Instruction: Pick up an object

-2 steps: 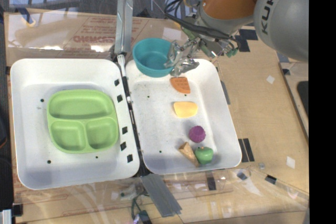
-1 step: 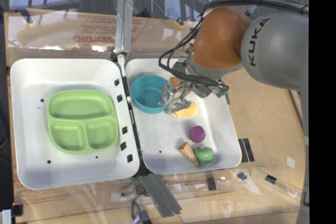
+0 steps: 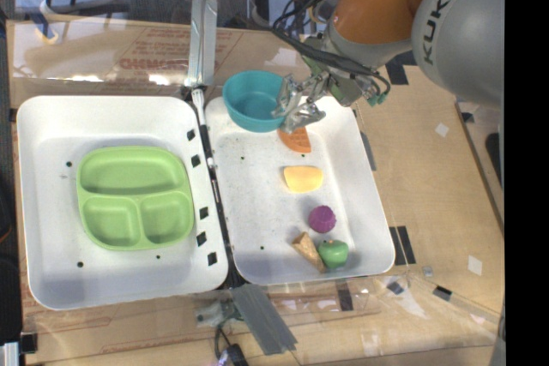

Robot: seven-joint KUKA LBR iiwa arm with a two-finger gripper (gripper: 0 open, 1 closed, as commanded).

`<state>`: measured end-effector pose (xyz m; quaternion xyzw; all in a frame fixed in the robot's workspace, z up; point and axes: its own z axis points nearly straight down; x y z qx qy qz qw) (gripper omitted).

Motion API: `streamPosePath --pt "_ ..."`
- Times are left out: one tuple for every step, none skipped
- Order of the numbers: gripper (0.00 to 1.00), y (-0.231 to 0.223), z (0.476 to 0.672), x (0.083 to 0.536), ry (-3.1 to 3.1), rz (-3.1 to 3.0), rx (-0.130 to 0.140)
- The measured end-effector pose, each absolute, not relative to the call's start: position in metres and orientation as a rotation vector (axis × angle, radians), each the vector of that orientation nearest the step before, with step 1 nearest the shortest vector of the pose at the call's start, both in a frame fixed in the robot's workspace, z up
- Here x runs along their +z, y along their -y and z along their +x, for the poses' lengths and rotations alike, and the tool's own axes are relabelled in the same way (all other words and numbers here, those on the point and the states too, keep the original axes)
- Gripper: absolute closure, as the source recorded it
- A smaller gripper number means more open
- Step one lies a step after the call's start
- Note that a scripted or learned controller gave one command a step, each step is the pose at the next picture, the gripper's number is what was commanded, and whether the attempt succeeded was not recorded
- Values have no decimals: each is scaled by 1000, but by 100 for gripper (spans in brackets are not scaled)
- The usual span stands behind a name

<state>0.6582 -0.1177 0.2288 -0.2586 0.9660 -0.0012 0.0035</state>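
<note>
Orange slice (image 3: 297, 140) lies in right white bin (image 3: 257, 261) under gripper (image 3: 299, 109).

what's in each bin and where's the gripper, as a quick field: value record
left bin: green divided tray
right bin: teal bowl, orange piece, yellow piece, purple piece, tan piece, green piece
gripper: over the far end of the right bin, at the bowl's right rim and above the orange piece
held: nothing visibly
</note>
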Motion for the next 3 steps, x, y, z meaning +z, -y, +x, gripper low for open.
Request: streamPosePath --pt "100 104 650 94 -3020 -926 -9" --pt "100 149 656 101 -2708 -1569 -15" --pt "100 123 660 254 -2813 -1369 -14"
